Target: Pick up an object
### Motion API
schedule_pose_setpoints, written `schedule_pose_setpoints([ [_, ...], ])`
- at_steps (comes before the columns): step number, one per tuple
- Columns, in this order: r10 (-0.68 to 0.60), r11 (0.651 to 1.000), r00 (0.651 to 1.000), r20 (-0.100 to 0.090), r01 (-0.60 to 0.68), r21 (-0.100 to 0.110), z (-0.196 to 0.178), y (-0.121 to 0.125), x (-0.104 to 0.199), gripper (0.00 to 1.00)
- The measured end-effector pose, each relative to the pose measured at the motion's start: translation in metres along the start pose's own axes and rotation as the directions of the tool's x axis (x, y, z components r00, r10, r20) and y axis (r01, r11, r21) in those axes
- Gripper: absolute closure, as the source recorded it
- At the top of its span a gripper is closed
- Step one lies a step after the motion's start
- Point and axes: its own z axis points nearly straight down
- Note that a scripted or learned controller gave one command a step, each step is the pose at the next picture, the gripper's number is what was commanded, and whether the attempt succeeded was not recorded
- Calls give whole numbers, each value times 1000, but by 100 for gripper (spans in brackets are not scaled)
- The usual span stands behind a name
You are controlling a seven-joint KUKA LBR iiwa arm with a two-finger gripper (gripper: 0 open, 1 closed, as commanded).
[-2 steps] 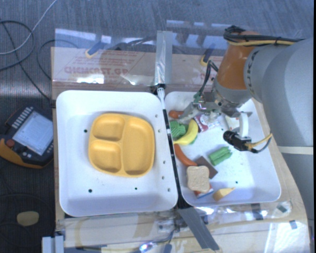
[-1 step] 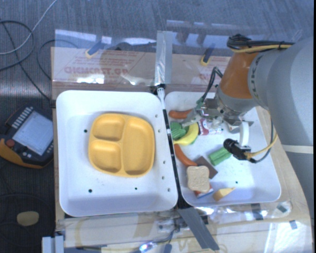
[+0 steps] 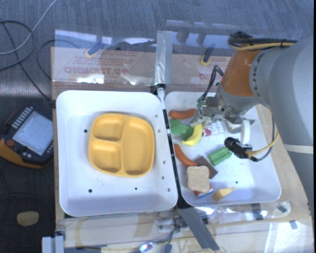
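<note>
Tool [image 3: 213,121] low in the right bin [image 3: 263,186], its grip state impossible to tell, poised by the banana [image 3: 194,135] and green toy [image 3: 179,127]. For a clean pick, centre on one item, clear of the sausage [image 3: 182,113] and bread [image 3: 198,178].

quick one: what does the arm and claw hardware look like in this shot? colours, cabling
The arm is bulky, rounded and grey, with an orange band above the wrist. Below it sits a compact metallic-grey claw assembly with light fittings. Black cables loop over the top of the orange section, and a yellowish cable runs down to a black connector over the right bin. No readable markings.
</note>
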Motion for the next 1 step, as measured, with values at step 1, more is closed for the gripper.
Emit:
schedule_pose_setpoints([
  [1, -23, 999, 1000, -3, 23, 31, -110, -19, 27, 100],
])
